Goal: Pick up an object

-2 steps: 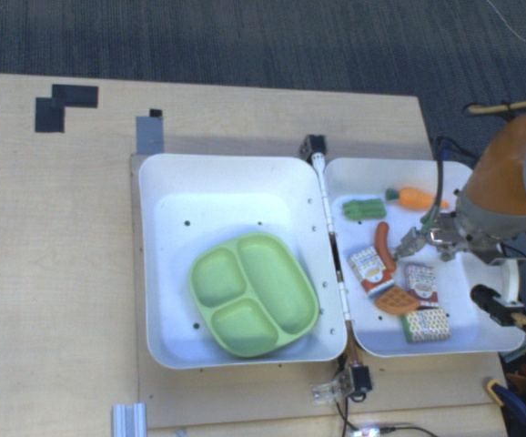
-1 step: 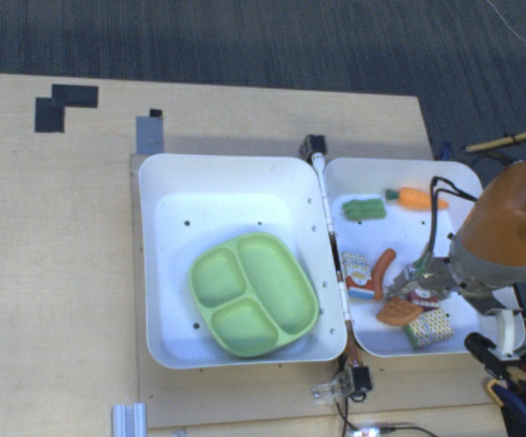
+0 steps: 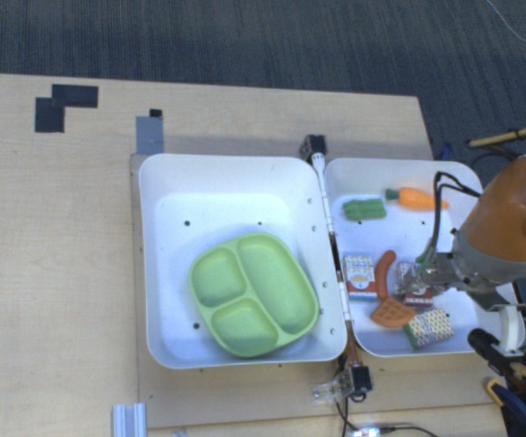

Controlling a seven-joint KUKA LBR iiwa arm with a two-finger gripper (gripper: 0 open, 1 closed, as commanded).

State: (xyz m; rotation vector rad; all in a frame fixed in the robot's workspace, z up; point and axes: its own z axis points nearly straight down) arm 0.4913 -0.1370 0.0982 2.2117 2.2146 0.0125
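Low in the right bin (image 3: 399,164), the claw (image 3: 415,283) sits among the toys, but its tip is small and blurred; cannot tell whether it is released or clenched, or whether anything is caught in it. Arm (image 3: 509,226) comes in from the right, its orange band covering the bin's right wall and cut off at the frame edge.

Right bin contents:
- green block (image 3: 364,209) near the far wall, lying flat
- carrot (image 3: 417,199) just beside it to the right, green end toward the block
- small carton (image 3: 359,276) with red and white print, near the dividing wall
- sausage (image 3: 385,271), reddish brown, just right of the carton, roughly upright in the view
- orange wedge (image 3: 390,314) touching or nearly touching the sausage's lower end; cannot tell which
- green speckled packet (image 3: 429,328) by the near wall, tilted
- a red-and-white thing right under the claw, too hidden to name

Sausage, wedge and packet all crowd close round the claw.

Left bin (image 3: 163,244) holds a green tray (image 3: 254,294) with three compartments, turned at a slant, near the front wall.

Both bins rest on the desk (image 3: 54,271); dark patches (image 3: 63,106) at its far left. Cables and a clip (image 3: 347,385) lie at the front edge between the bins
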